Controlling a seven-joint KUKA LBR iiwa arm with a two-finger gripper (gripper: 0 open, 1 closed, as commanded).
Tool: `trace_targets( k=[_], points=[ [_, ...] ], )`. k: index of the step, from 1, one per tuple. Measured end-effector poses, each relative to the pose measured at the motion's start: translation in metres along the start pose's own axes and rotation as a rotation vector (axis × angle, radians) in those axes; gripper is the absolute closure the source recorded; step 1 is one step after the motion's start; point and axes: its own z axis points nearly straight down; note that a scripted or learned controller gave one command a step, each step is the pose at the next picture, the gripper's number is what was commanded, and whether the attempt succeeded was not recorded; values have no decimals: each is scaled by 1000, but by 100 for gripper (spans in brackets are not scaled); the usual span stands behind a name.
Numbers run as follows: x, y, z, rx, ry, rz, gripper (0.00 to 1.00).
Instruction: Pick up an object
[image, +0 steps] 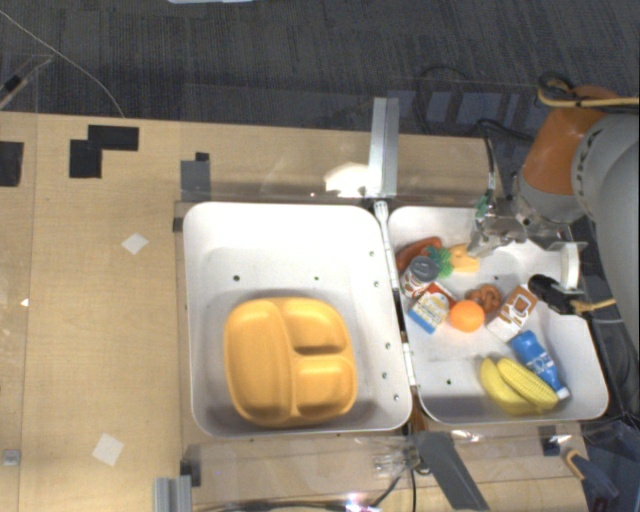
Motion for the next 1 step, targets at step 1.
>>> trace_targets(
  k=[1],
  points=[
    [39,17,-85,16,4,205,100]
  ],
)
